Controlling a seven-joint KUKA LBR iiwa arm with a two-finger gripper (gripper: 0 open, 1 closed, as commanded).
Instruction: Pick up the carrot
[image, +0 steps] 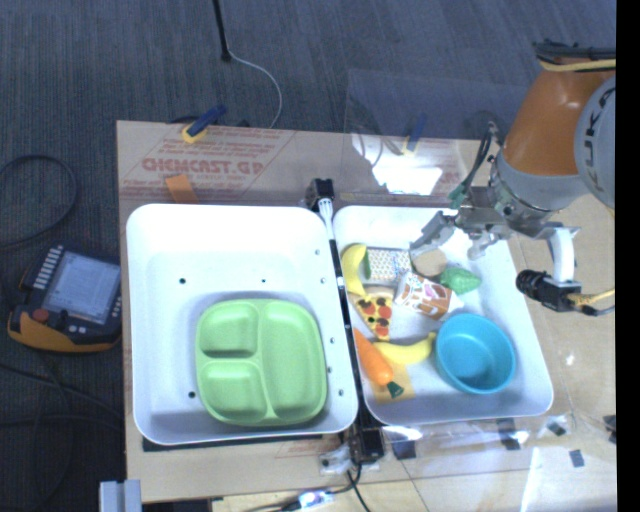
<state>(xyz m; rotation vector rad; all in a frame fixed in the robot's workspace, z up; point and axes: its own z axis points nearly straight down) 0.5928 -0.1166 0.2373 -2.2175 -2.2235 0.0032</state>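
Observation:
The carrot (376, 363) is a short orange piece in the right bin (535, 385). It lies near the front left, by the wall between the bins and just under a banana (408, 350). My gripper (455, 238) hangs over the back of the right bin, above a tan round item (428, 262) and a green piece (462, 279). Its fingers are spread open with nothing between them. The carrot is well to the front left of the gripper.
Also in the right bin: a blue bowl (475, 351) at the front right, a second banana (352, 268), a pizza-slice toy (377, 310), a small printed carton (423, 296) and a green-dotted block (384, 264). The left bin (160, 240) holds a green divided plate (262, 362).

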